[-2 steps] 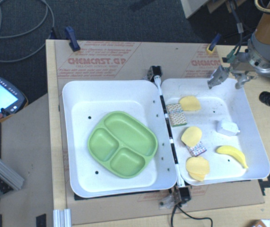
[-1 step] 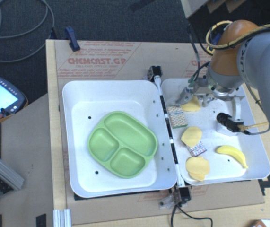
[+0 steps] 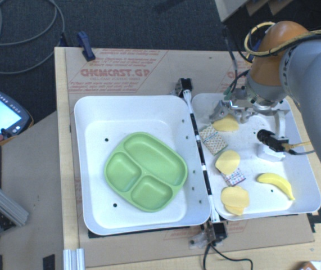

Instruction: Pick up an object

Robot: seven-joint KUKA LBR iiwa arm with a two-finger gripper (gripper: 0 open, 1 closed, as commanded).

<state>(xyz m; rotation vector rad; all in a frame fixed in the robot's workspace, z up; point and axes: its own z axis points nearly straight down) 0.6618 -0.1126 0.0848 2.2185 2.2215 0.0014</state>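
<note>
The grey arm (image 3: 312, 66) reaches in from the right, and its orange band (image 3: 275, 44) sits above the wrist over the far end of the right bin (image 3: 261, 204). The pincer (image 3: 234, 108) hangs low at that bin's far left corner. From this angle I cannot tell whether it is open or closed, and nothing can be seen gripped in it.

Just below the pincer, touching it or nearly so, a pale yellow wedge (image 3: 226, 124) lies on the bin floor; it is the object nearest the pincer. Beside it, towards the wall between the bins, lies a patterned packet (image 3: 212, 139), tilted. Further towards the near end come a yellow oval piece (image 3: 227, 162), then a smaller patterned packet (image 3: 235, 178) just beside it, then a yellow round piece (image 3: 235, 199) close to the near rim. A banana (image 3: 276, 183) lies apart from these on the right side of the bin, curving towards the near right corner (its ends look slightly darker than its body).

The left bin (image 3: 93, 128) holds a green divided plate (image 3: 145, 170), which has three compartments and lies flat and turned at an angle near the middle. Both bins rest side by side on the brown desk (image 3: 115, 69), which carries red lettering along its far edge.
</note>
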